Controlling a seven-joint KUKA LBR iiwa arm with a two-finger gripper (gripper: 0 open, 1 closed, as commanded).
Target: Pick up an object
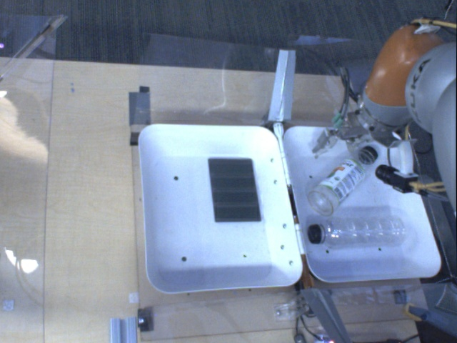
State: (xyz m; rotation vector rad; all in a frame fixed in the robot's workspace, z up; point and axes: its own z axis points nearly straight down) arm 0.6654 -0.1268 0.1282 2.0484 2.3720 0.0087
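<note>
A white can with a printed label [338, 184] lies tilted in the right bin [428, 259], its black-ringed end pointing to the upper right. Below it a clear plastic bottle with a black cap [360, 231] lies on its side. A flat black ribbed block [233, 189] rests in the middle of the left bin [164, 263]. My gripper [330, 138] hangs low over the right bin's far left corner, just above and left of the can, with nothing seen in it.
The grey arm with its orange band [396, 70] covers the right bin's far right corner. A black cable connector [393, 176] sticks out beside the can. A metal divider post [282, 84] rises behind the seam between the bins.
</note>
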